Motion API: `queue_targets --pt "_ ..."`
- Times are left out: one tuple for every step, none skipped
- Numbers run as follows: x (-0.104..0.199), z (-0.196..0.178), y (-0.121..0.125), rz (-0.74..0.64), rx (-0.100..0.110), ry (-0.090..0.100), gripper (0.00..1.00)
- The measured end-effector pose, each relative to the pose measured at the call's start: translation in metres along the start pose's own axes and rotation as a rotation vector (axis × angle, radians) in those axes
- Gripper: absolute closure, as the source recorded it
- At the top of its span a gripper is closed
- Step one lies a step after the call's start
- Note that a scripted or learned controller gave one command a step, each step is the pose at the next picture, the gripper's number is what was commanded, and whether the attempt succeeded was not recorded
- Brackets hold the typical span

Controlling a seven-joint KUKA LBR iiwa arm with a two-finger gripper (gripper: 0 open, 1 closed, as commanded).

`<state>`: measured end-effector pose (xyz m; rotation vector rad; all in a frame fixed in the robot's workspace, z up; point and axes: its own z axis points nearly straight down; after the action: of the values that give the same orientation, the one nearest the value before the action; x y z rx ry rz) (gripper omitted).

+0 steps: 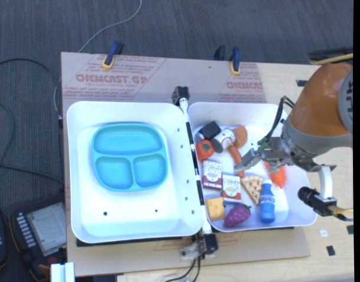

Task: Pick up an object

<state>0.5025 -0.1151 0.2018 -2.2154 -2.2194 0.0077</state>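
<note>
One gripper (248, 159) hangs over the right white bin (297, 216), its dark fingers spread and holding nothing.
Camera view: a small orange carrot-shaped toy (234, 154) lies just beside the fingertips toward the bin's middle, long axis slanting from far-left toward near-right; a yellow wedge-shaped toy (252, 188) sits nearer the bin's front edge.

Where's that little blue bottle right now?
In the camera view, the blue bottle lies in the right bin, near its front edge, between the purple grapes and the pizza slice.
</note>
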Motion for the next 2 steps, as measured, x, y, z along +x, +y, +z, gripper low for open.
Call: queue_targets --pt "0.0161 0.0995 0.0228 0.002 -0.018 -0.004 0.00" --pt "0.0148 0.0910 0.0237 0.002 -0.017 -0.007 1.00"
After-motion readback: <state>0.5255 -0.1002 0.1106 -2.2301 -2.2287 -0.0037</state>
